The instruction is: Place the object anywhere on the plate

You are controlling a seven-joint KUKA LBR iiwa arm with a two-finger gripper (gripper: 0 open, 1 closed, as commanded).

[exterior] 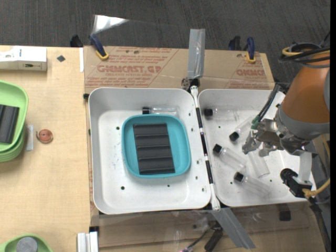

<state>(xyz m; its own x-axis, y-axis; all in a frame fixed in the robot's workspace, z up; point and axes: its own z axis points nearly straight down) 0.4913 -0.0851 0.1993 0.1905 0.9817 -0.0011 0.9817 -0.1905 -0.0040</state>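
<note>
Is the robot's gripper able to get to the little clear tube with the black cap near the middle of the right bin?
Probably yes. The gripper hangs over the right bin, just beside the tube. Nothing lies on top of the tube, though other tubes lie close by.

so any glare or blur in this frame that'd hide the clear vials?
Camera view: even overhead light, soft shadows. The clear vials nearly vanish against the right bin; mostly their black caps read. The teal plate is sharp, and the gripper looks slightly soft.
</note>
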